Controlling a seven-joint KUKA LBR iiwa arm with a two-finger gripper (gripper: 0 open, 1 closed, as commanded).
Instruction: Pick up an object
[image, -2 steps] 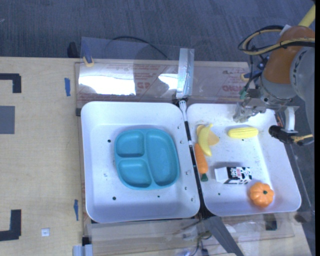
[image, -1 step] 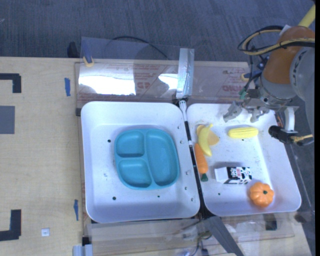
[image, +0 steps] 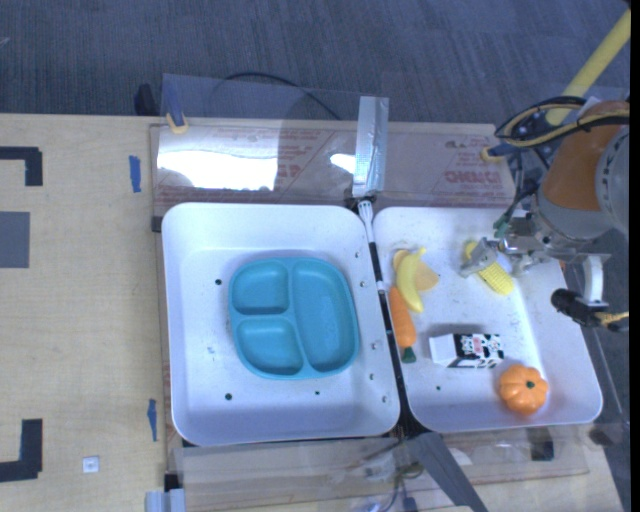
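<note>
The gripper (image: 487, 256) sits low over the far part of the right bin (image: 575, 395), at the end of the grey arm (image: 590, 190) reaching in from the right. Whether its fingers are apart or together cannot be told from this view. Just beside it, apparently touching, lies a small yellow corn cob (image: 497, 279). To the left, near the bin's dividing edge, a banana (image: 412, 270) rests beside a carrot (image: 402, 318). Nearer the camera lies a white milk carton (image: 466, 348), and just beside it an orange pumpkin (image: 523, 388). The left bin (image: 190, 300) holds a blue divided plate (image: 294, 316). Both bins rest on the table (image: 80, 300).
</note>
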